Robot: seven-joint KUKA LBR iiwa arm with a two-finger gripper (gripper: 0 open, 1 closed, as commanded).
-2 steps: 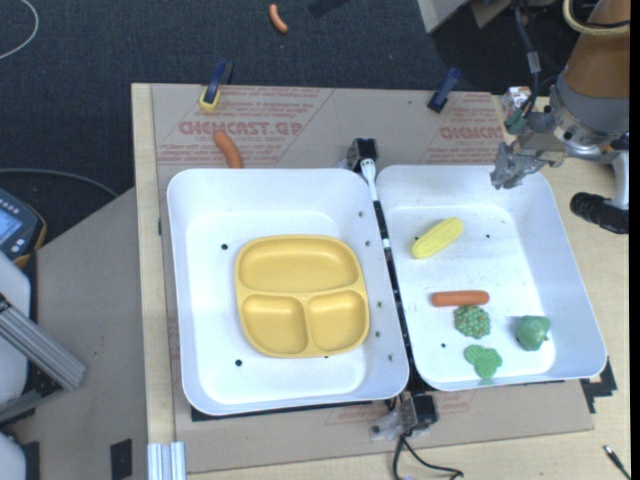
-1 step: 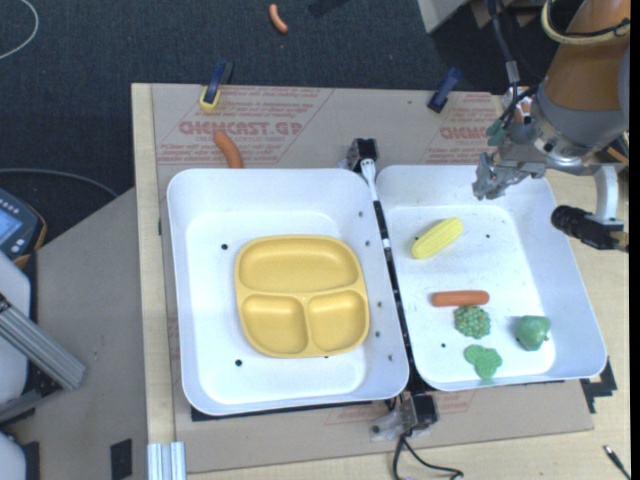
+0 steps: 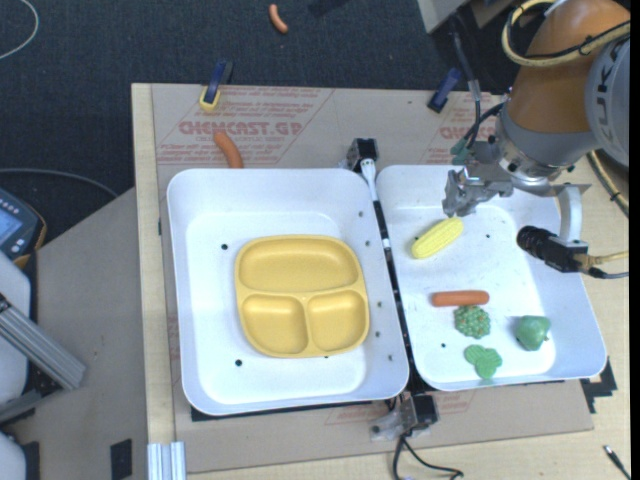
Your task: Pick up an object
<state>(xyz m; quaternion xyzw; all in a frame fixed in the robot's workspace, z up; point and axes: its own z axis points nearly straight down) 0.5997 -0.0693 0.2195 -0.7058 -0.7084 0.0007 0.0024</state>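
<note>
In the right bin (image 3: 560, 353) lie a yellow corn cob (image 3: 437, 237), an orange sausage (image 3: 460, 298), a broccoli floret (image 3: 472, 321), a small green piece (image 3: 484, 360) and a green pepper (image 3: 532, 332). My gripper (image 3: 459, 199) hangs over the back of the right bin, just above and to the right of the corn cob's far end. I see nothing between its fingers.
The left bin (image 3: 195, 268) holds a yellow divided plate (image 3: 300, 294). An orange sausage (image 3: 229, 149) lies on the cardboard behind the left bin, and another (image 3: 278, 17) lies on the dark floor. Clamps (image 3: 213, 86) sit at the bench's back edge.
</note>
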